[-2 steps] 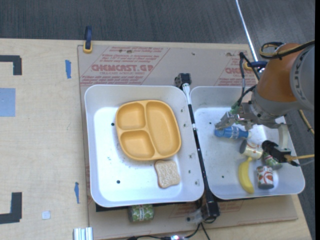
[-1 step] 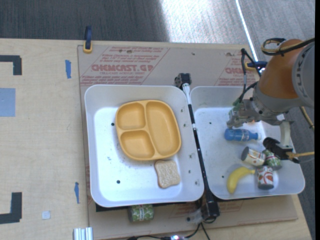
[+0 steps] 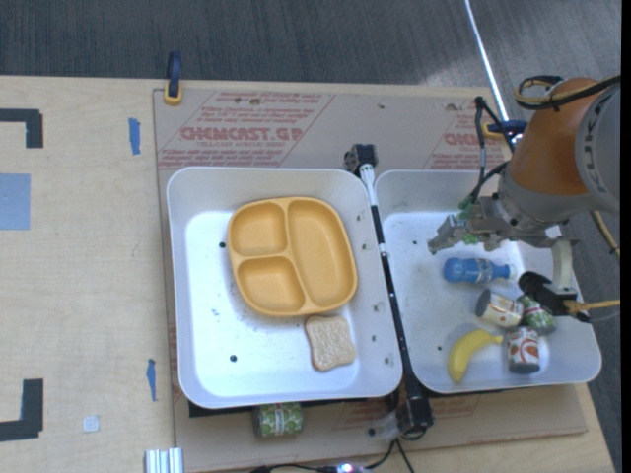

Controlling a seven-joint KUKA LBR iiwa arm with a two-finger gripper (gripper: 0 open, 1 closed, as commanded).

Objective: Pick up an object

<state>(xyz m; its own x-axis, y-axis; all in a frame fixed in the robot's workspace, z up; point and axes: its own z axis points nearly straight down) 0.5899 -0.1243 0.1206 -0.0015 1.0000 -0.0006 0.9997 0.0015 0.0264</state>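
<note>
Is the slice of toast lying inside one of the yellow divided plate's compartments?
No, the tan toast slice lies on the left white bin's floor just below the yellow divided plate.

One fixed overhead camera looks down slantwise on both bins (image 3: 197, 264).

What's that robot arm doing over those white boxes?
The robot arm is reaching in from the right, and its gripper hangs over the right bin, just above a blue bottle. It is trying to pick something up but holds nothing yet. A banana and a few small cans lie nearby in that bin. The left bin has a yellow divided plate and a toy slice of bread.
</note>
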